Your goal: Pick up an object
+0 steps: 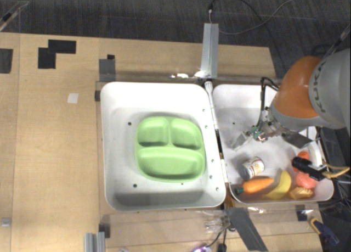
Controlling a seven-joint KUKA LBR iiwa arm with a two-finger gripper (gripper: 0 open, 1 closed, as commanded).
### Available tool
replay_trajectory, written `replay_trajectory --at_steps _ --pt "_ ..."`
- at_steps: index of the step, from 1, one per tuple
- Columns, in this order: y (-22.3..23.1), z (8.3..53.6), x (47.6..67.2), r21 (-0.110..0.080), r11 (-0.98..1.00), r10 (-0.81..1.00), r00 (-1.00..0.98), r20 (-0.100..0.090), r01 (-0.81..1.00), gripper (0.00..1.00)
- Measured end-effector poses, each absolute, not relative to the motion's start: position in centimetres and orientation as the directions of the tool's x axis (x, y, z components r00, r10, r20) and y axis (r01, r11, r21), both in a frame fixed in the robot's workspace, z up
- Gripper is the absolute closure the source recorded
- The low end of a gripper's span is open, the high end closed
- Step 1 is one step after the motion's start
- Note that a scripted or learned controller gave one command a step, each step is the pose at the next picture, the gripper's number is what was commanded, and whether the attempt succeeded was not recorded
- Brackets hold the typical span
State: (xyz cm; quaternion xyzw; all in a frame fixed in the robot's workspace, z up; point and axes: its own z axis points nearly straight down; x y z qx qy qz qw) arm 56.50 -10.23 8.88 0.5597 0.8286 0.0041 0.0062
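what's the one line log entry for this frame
arm: over right bin | gripper: above bin floor, nothing seen held | can, carrot, banana: near front wall | green tray: left bin

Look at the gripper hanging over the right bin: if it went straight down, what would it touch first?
Probably bare floor of the shallow white right bin. The two-finger gripper hangs above open floor, apart from the small tin can and orange carrot; depth is unclear.
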Motion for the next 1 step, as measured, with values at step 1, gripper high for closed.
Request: replay_trajectory --at_steps 1 --pt "-11.44 8.84 58.0 0.012 0.22 0.975 -0.22 -0.003 0.975 0.0"
